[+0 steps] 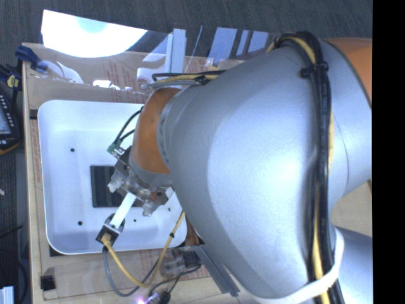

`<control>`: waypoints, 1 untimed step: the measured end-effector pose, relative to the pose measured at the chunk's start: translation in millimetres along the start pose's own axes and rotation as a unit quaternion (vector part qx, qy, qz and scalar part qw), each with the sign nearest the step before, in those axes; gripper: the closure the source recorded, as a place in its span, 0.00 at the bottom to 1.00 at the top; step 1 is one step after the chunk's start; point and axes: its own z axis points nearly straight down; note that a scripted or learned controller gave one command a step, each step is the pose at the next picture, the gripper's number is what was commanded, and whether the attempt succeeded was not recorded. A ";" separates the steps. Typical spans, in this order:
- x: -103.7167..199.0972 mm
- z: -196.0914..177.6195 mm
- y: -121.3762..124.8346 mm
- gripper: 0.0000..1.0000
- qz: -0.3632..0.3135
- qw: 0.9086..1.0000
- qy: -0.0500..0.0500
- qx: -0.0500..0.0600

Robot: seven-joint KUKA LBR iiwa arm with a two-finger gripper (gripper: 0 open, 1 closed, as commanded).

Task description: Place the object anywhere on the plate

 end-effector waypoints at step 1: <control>-16.6 -55.2 17.8 1.00 0.224 0.975 0.003 0.000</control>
